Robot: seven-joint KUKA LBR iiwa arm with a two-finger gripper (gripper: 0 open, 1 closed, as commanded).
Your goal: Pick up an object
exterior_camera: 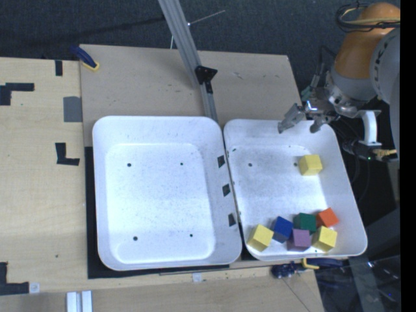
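My gripper [301, 122] hangs over the far right corner of the right bin [273, 174], its two fingers spread apart with nothing between them. A yellow cube [310, 164] lies alone in the bin just below and slightly right of the gripper. Along the bin's near edge sits a cluster: a yellow cube [261, 236], a blue cube [283, 228], a green cube [305, 222], a purple cube [301, 238], an orange cube [328, 217] and another yellow cube [325, 238].
The left bin [156, 190] stands beside the right one. A slanted metal pole [188, 51] rises from the bench behind the bins. The arm's orange band [364, 44] sits at the upper right.
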